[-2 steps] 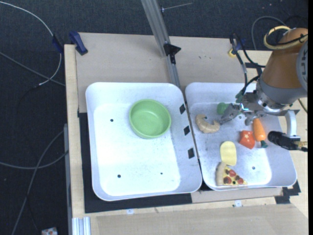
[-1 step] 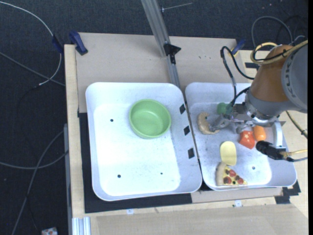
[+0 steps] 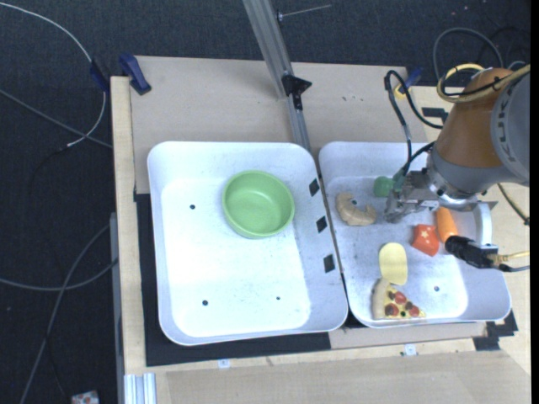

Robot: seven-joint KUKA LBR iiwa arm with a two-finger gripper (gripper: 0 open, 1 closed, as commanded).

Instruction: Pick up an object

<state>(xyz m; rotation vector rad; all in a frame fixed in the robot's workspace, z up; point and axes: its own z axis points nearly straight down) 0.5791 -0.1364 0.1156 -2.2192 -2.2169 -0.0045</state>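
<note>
My gripper (image 3: 399, 206) hangs low over the upper middle of the right bin (image 3: 472, 297), reaching in from the right. A small green object (image 3: 383, 185) lies just to its upper left. A tan bread-like piece (image 3: 355, 210) rests left of the gripper, close to its tips. To the right of it sit a red piece (image 3: 425, 239) and an orange carrot-like piece (image 3: 446, 223). A yellow piece (image 3: 392, 262) and a pizza slice (image 3: 396, 300) lie nearer the front. Nothing shows between the fingers.
A green bowl (image 3: 258, 203) stands in the left bin (image 3: 210, 301), toward its back. A metal pole (image 3: 271, 40) slants down to the divide between the bins. Cables loop at the arm's right side and beyond the bench.
</note>
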